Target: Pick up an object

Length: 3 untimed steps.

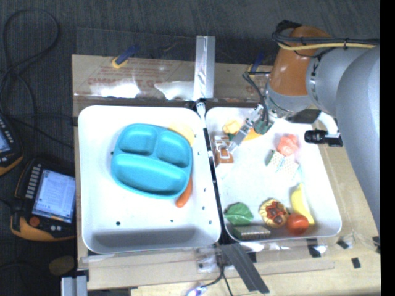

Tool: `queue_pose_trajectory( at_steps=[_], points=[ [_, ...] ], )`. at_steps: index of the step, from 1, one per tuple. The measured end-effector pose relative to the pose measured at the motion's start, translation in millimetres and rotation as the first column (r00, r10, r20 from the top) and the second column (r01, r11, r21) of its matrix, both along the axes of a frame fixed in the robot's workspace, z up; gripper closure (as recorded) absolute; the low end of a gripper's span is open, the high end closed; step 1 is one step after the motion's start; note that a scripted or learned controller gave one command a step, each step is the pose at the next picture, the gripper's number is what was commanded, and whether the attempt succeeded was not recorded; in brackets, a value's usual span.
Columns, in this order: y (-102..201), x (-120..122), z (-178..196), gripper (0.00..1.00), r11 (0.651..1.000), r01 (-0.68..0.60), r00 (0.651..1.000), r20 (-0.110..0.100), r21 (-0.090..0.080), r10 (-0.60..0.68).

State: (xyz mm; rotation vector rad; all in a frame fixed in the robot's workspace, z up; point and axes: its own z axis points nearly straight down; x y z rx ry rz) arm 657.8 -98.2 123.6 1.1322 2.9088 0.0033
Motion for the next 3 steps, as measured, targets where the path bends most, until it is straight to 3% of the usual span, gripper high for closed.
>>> queue_pose_trajectory(
  at_steps=[1, 2, 3],
  points=[
    [-42.8, 3.9, -31.7, 0.00, 1.000, -0.027, 0.999, -0.022, 0.002, 0.027],
    [-42.7, 6.0, -23.0, 1.00, 1.000, -0.030, 0.999, -0.010, -0.007, 0.030],
    [42.0, -6.0, 60.8, 1.00, 1.000, 0.014, 1.000, -0.018, 0.004, -0.014]
  ],
)
